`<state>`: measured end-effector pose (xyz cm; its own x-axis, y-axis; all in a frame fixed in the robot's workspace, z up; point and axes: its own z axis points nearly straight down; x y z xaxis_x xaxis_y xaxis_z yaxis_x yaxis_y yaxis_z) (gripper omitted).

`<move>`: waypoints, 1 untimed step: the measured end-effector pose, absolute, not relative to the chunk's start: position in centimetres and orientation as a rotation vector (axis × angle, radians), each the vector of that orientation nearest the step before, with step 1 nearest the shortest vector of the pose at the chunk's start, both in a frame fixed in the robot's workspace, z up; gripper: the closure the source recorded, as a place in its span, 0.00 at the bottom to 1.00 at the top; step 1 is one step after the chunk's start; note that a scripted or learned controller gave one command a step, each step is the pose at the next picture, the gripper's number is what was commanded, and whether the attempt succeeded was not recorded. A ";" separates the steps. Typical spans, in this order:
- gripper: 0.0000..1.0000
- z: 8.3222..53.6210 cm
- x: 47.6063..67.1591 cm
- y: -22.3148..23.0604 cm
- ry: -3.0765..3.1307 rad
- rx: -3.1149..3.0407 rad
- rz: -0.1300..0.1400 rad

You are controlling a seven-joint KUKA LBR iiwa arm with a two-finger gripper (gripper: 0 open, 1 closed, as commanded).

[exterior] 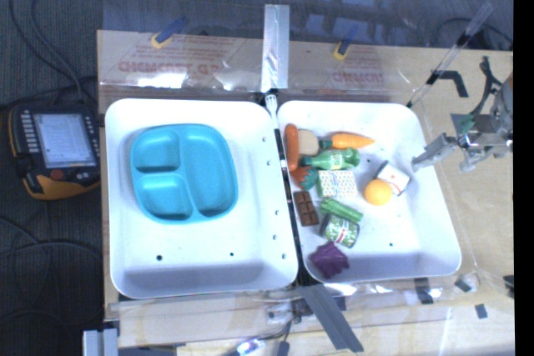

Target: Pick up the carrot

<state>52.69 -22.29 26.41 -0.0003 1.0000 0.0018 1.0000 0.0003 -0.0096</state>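
Left bin (125, 263): holds a blue divided plate (182, 171) with three compartments, lying flat towards the bin's far side.

Right bin (434, 204): holds a cluster of toy food in its left half.
- Carrot (351, 140): orange, lying roughly crosswise near the bin's far wall, tip pointing right, just above a green bottle (331, 160).
- Sausage (291, 145): orange-red, lying lengthwise along the left wall.
- Patterned carton (337, 182): below the bottle.
- Orange (378, 193): right of the carton, touching a small white box (394, 178).
- Chocolate bar (306, 208): brown, near the left wall.
- Green can (341, 230): on its side.
- Purple grapes (330, 260): near the front wall.

Gripper (479, 141): at the bench's right edge, outside the right bin and well apart from the carrot; whether open or closed cannot be told.
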 end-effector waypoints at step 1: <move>0.00 22.8 58.7 -22.3 -2.361 -2.064 0.010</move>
<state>58.71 -22.28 22.81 -0.1337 0.9910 0.0003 0.9910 0.1337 -0.0086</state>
